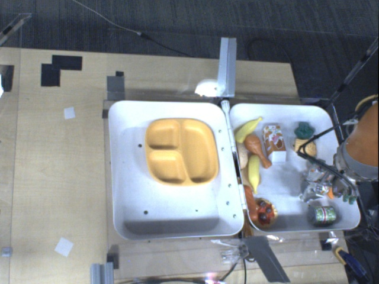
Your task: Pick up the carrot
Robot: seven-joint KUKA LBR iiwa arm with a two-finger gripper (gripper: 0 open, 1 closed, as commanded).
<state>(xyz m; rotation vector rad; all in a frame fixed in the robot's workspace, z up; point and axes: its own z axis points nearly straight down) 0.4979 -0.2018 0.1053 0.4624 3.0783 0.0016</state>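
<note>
The grey arm with its orange band (pixel 362 144) enters at the frame's right edge — its metallic two-finger gripper (pixel 317 189) hangs low, lower right.

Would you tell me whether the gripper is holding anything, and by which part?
Nothing visible in the gripper; the carrot lies apart at the bin's left wall.

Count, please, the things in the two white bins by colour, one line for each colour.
Yellow: 3, divided plate, banana, second banana
Orange or brown: 3, drumstick, carrot, round toy
Green: 2, dark lump, can
Red and white: 1, packet
Total: 9
</note>
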